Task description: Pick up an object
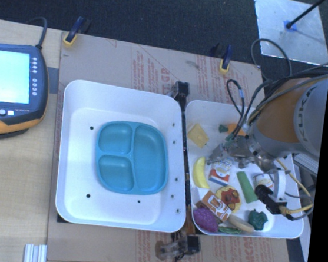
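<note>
I take the small red-and-white packet as the likeliest pick: it lies flat in the right bin, near the bin's middle, its long side running roughly left to right across the view. My gripper hangs just above and slightly behind it, so the packet sits a touch toward the view's bottom from the tool. I cannot tell how the gripper is set; cables and the wrist blur it.

Crowding the packet: a banana just to its left, a green block to its right, a yellow wedge farther back. I judge a short drop forward would meet it. The left bin holds a blue tray, well apart.
</note>
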Robot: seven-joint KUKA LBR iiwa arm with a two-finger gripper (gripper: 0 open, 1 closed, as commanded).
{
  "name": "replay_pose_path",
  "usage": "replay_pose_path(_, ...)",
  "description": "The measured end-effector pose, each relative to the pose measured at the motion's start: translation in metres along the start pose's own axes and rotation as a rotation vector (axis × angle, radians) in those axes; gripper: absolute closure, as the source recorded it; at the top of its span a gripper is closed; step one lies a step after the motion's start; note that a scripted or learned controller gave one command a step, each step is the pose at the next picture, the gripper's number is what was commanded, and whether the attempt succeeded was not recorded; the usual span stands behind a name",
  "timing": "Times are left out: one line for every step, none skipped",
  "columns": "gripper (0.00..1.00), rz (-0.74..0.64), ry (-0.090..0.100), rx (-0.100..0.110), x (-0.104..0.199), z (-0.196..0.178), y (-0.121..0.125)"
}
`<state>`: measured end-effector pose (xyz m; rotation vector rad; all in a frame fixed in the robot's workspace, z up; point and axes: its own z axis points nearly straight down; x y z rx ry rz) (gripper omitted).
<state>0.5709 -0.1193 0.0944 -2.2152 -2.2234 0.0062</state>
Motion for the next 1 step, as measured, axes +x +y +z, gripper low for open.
replay_pose_path(1.00,-0.001,-0.002,0.000,-0.0013,-0.0111,0.0004)
